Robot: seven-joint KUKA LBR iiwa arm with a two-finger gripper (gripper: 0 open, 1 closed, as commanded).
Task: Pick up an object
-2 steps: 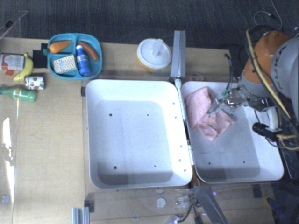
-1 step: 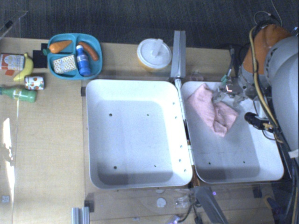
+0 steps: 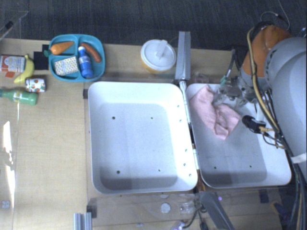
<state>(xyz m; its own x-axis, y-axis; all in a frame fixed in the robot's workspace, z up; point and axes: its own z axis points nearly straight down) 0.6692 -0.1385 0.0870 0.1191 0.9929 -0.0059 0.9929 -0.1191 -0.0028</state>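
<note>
Hovering gripper (image 3: 225, 98) over pink cloth (image 3: 214, 112) in right bin (image 3: 240, 169); claw state unclear, cannot tell.

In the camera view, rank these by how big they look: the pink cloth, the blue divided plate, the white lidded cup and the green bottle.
1. Blue divided plate and pink cloth: too close to rank, and the arm hides part of the cloth.
2. White lidded cup.
3. Green bottle, the smallest.
</note>
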